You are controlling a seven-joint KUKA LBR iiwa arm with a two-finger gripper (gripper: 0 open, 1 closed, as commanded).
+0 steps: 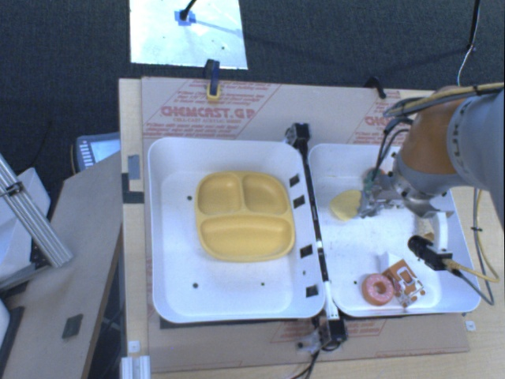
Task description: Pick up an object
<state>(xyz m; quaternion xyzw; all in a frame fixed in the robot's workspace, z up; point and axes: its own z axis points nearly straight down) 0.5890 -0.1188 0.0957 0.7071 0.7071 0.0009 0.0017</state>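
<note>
Where the grey arm with its orange band (442, 144) reaches in from three o'clock, hangs low over the right-hand shallow white bin (347, 287), claw (371, 200) down near that bin's nine o'clock side. Cannot tell whether open or shut. Just beside the claw, at its nine o'clock: a pale yellow flat round piece (344, 205) on the bin floor, not seen between the fingers. Toward the bin's six o'clock: a pink ring-shaped doughnut toy (378, 289), and touching it at three o'clock a small orange-and-white item (408, 279). Filling the middle of the left-hand shallow white bin (170, 267): a yellow three-compartment plastic tray (242, 215), lying flat. Under both bins, on the counter: a printed cardboard sheet (237, 109).
</note>
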